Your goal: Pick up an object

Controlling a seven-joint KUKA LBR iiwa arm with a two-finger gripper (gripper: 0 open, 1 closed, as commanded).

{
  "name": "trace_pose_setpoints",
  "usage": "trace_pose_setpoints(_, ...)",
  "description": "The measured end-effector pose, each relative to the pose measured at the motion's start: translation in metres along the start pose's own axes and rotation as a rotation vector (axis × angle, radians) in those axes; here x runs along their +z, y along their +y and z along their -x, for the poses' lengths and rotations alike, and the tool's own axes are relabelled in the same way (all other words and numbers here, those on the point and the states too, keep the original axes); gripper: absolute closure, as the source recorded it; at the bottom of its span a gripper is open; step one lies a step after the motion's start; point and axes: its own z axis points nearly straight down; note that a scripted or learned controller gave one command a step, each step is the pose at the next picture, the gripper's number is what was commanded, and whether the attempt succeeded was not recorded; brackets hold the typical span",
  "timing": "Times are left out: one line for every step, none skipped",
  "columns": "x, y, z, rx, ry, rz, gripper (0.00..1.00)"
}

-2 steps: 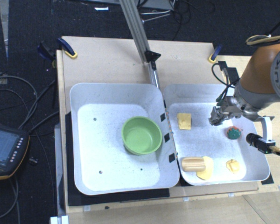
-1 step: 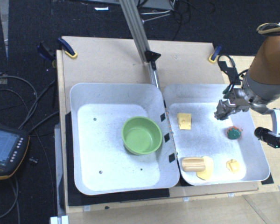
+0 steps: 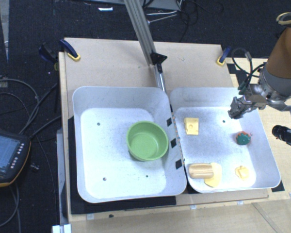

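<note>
My gripper [image 3: 235, 110] hangs over the far right part of the right bin [image 3: 208, 98], dark and small against the white floor. A small teal and red object [image 3: 242, 139] lies below it, toward the bin's right side, apart from the gripper. A yellow cheese-like block [image 3: 191, 126] sits near the bin's left wall. A tan bread-like roll [image 3: 201, 171] rests on a pale yellow piece [image 3: 214, 179] at the front. A small yellow toy [image 3: 241, 172] lies at the front right. Nothing shows between the gripper's tips.
A green bowl [image 3: 147, 141] stands in the left bin [image 3: 102, 130], near its right side. A metal pole [image 3: 141, 28] slants down from the top to the divide between the bins. Clamps [image 3: 70, 50] hold the board's far corners.
</note>
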Motion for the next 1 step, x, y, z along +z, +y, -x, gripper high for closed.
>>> trace_pose_setpoints(-0.0072,-0.0025,-0.0569,-0.005,0.002,-0.003,1.00)
